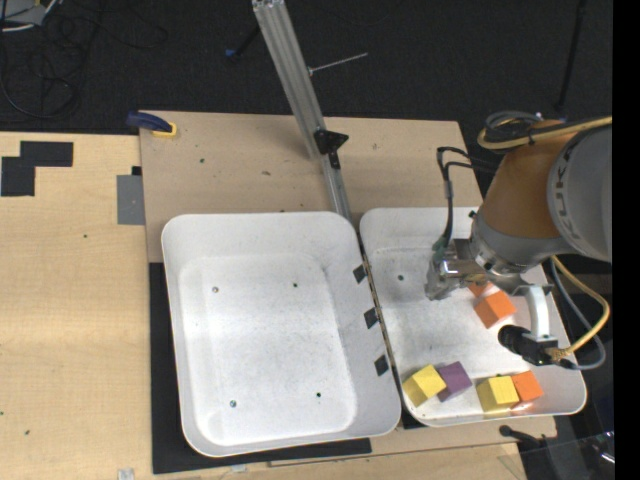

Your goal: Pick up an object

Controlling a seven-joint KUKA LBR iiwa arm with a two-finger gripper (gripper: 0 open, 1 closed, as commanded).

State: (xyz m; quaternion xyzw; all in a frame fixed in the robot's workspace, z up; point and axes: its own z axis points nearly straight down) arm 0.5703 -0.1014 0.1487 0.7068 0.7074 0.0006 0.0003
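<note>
- Your gripper (447, 271) hangs low over the middle of the right bin; you cannot tell from this slanted view how it is set, and no block shows in it.
- You see the wooden bench (70, 298) spread under everything, with a dark mat edge showing below the bins.
- Your arm (545, 203), grey with its orange band, comes in from the right and covers the right bin's upper right corner.
- You have the left bin (190, 258) lying just beside the right one, their inner walls almost touching.
- You have the right bin (400, 238) holding all the blocks.
- A metal rail (295, 83) slants from the top down to where the two bins meet.
- One orange block (492, 307) sits just beside the gripper, to its lower right, tilted.
- Near the bin's front wall, a yellow block (424, 383) touches a purple block (454, 377).
- Further right along that wall, a second yellow block (497, 393) touches a second orange block (527, 386).
</note>
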